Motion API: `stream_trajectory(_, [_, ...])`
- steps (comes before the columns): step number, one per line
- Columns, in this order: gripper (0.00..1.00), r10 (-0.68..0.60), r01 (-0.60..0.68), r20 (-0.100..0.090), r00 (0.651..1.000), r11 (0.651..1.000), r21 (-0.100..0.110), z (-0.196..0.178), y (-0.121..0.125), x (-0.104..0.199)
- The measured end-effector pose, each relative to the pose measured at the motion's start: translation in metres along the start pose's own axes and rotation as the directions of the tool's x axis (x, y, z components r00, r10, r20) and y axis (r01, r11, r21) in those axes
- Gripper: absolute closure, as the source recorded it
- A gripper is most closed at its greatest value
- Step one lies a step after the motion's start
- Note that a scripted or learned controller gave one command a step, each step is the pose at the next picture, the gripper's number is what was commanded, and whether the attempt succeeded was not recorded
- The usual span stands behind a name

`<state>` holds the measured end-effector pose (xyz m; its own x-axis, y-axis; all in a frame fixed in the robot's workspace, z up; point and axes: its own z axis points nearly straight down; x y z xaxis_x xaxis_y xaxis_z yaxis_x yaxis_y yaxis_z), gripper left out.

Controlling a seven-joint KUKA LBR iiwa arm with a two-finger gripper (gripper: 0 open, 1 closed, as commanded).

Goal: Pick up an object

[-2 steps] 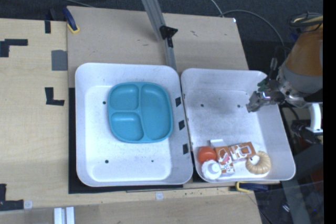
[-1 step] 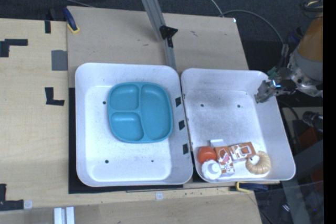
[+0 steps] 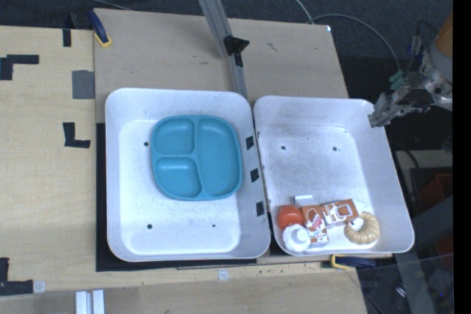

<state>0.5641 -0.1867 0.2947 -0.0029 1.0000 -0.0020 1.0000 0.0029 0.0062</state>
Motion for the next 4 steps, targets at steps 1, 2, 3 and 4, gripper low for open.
stream_trajectory(1, [1.00, -0.003, 0.003, -0.003, 1.000, 1.000, 0.008, 0.021, 0.012, 0.050])
stream_trajectory(2, [1.00, -0.003, 0.003, -0.003, 1.000, 1.000, 0.009, 0.040, 0.023, 0.098])
stream_trajectory(3, [1.00, -0.003, 0.004, -0.003, 1.000, 1.000, 0.007, 0.041, 0.044, 0.145])
stream_trajectory(4, [1.00, -0.003, 0.003, -0.003, 1.000, 1.000, 0.006, 0.040, 0.061, 0.194])
